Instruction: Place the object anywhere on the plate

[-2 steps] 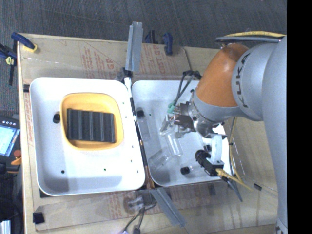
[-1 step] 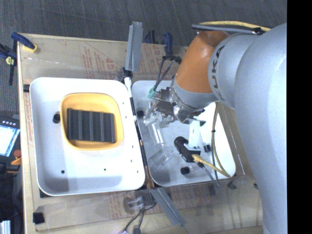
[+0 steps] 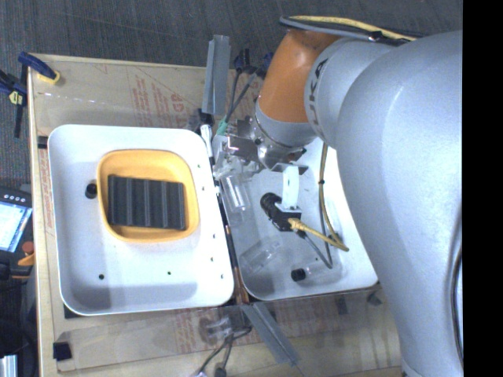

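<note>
The yellow plate lies in the left bin and carries a dark ridged insert. My gripper hangs low over the left edge of the right bin, close to the wall between the two bins. A clear, glassy object lies on the right bin's floor, below and slightly right of the gripper. Beside it sits a small dark piece. Whether anything is in the gripper is hidden by the wrist and glare.
The grey arm with its orange band covers most of the right bin. A black plug with a yellow cable hangs under the wrist. A small black item lies left of the plate. Clamps and brackets sit at the bench edges.
</note>
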